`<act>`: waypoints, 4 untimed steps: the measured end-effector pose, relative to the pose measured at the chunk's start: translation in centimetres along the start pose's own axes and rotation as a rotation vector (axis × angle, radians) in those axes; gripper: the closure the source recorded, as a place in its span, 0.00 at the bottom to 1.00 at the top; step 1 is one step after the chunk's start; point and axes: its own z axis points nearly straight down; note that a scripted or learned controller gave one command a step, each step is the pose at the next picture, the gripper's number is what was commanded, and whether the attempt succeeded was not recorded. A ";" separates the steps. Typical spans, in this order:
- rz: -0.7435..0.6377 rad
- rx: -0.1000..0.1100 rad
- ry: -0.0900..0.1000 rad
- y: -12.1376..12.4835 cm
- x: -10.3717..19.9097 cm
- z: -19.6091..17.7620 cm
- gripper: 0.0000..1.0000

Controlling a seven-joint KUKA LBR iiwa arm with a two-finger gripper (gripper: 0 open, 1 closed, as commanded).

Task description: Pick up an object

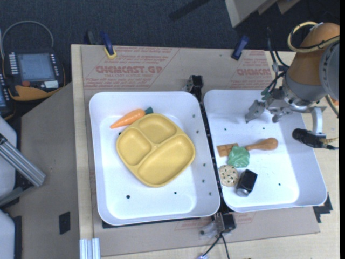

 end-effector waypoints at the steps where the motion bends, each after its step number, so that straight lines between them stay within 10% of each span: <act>1: -0.001 0.003 0.000 0.0 0.1 2.6 0.00; 2: -0.002 -0.003 -0.001 0.1 0.1 1.3 1.00; 4: -0.001 -0.011 -0.004 0.3 -0.4 -9.7 1.00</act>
